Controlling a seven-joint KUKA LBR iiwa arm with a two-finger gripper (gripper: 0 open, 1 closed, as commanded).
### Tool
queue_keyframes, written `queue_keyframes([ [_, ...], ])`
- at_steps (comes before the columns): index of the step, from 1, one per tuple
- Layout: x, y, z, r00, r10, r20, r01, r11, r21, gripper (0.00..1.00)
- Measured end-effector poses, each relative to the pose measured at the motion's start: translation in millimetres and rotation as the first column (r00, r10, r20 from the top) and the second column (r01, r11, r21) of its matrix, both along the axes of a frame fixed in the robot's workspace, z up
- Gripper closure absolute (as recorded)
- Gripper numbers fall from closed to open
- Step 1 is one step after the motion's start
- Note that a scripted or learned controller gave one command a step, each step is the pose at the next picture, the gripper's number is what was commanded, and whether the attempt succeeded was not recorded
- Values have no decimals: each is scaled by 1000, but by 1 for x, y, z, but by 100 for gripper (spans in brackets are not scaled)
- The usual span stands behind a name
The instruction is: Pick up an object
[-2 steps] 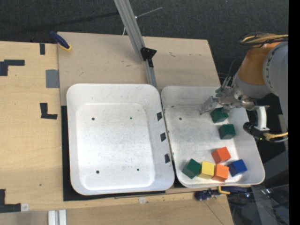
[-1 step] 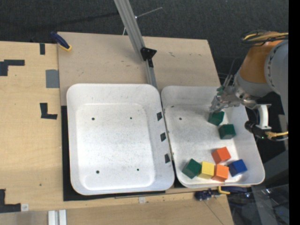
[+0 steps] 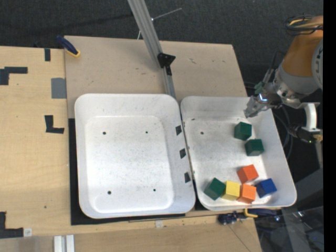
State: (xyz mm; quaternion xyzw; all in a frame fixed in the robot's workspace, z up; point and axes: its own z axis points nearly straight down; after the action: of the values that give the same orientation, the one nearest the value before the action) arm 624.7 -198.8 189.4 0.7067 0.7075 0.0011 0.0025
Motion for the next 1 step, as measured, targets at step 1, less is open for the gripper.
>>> queue_keyframes([
  [1,1,1,14,1000,0,-4,0,1000,2,100],
])
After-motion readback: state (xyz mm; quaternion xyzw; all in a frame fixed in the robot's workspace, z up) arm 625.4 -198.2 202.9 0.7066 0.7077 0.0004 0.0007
